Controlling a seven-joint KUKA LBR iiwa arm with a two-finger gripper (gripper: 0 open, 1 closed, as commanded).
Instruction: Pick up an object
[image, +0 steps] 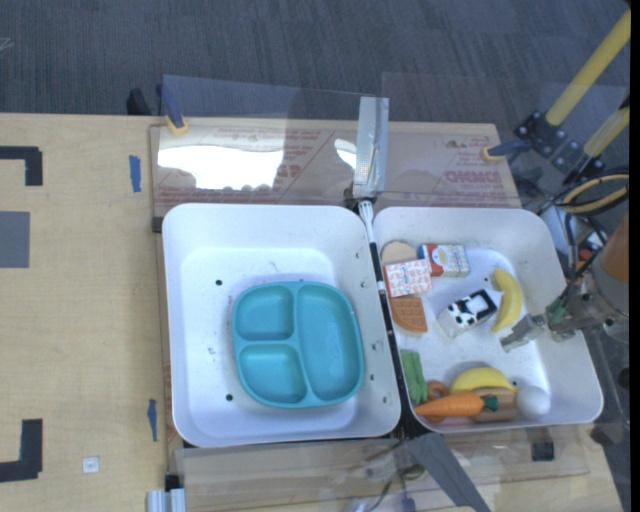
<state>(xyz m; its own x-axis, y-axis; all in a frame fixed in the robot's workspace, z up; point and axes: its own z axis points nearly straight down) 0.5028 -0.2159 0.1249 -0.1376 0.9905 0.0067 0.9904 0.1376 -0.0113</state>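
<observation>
Camera view, looking down at a slant on a wooden counter (80, 300) with two white bins side by side.

Hard to make out first: gripper (530, 332) blurred and partly cut off at the right, low over the right rim of the right bin (572, 300), just beside the upper banana (508, 298). Jaws too indistinct to read; cannot tell whether apart or together. Nothing visibly clamped between them. Arm mostly out of frame, lost among cables and yellow bars.

Along the front wall of the right bin, a crowded heap, pieces overlapping: carrot (450, 405) lying across the front, lower banana (483, 378) just behind it, white egg (533, 400) at the right end, green piece (412, 375) pressed against the left wall, shape unclear. Brownish bit beside the carrot's tip, too hidden to name.

Counted in the right bin: two bananas, one carrot, one egg, one black-and-white cow-patterned toy (470, 310) in the middle, one small carton (447, 260) near the back, one red-and-white packet (407, 278) lying partly on one toast-coloured slice (408, 314), one round tan piece (397, 252) at the back left corner.

Counted in the left bin (190, 250): one teal divided plate (297, 343), three compartments.
</observation>
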